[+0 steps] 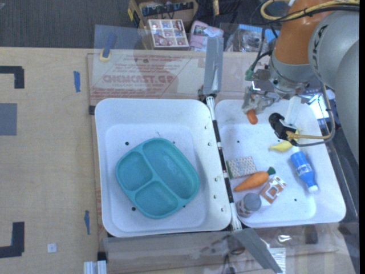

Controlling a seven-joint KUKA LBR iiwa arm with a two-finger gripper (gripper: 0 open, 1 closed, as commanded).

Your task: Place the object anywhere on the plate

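Observation:
A teal divided plate (pixel 158 177) lies in the left bin (pixel 108 119) with nothing on it. My gripper (pixel 252 109) hangs over the back left part of the right bin (pixel 328 201). Its fingers are closed on a small orange object (pixel 251 117), which sticks out just below the fingertips. The gripper and the object are to the right of the divider between the bins, well away from the plate.
In the right bin lie a toy carrot (pixel 251 180), a yellow banana-like piece (pixel 281 146), a blue bottle (pixel 303 171), a speckled pad (pixel 242 165), a small orange-and-white box (pixel 272 189) and a can (pixel 248 204). Cardboard boxes (pixel 162 7) stand beyond the bins.

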